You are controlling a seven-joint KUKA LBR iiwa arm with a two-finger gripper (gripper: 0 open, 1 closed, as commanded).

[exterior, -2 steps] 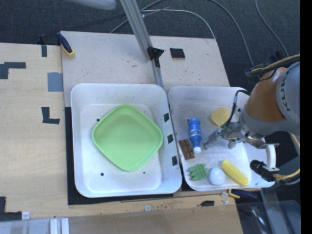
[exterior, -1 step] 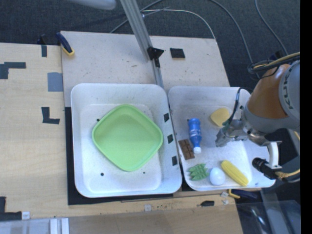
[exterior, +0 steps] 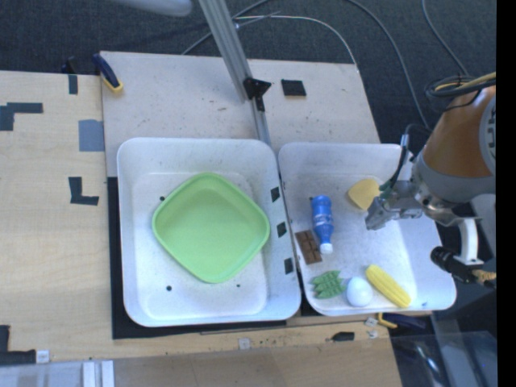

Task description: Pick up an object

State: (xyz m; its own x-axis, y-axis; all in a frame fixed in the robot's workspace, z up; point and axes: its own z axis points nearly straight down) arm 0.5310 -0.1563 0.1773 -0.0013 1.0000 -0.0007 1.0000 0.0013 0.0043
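Hovering low over the right bin (exterior: 419,297), the hand (exterior: 380,214) is seen near that bin's middle; whether it is apart or together cannot be told. A yellow piece (exterior: 364,192) lies just beside it at about eleven o'clock, the nearest candidate. At nine o'clock a blue bottle (exterior: 322,222) is laid with its long axis running twelve to six. A corn cob (exterior: 388,285) rests toward six o'clock. A green plate (exterior: 211,227) sits in the left bin (exterior: 129,216).

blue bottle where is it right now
The small blue plastic bottle lies in the right white bin, near its left wall, white cap toward the camera, beside the brown bar.
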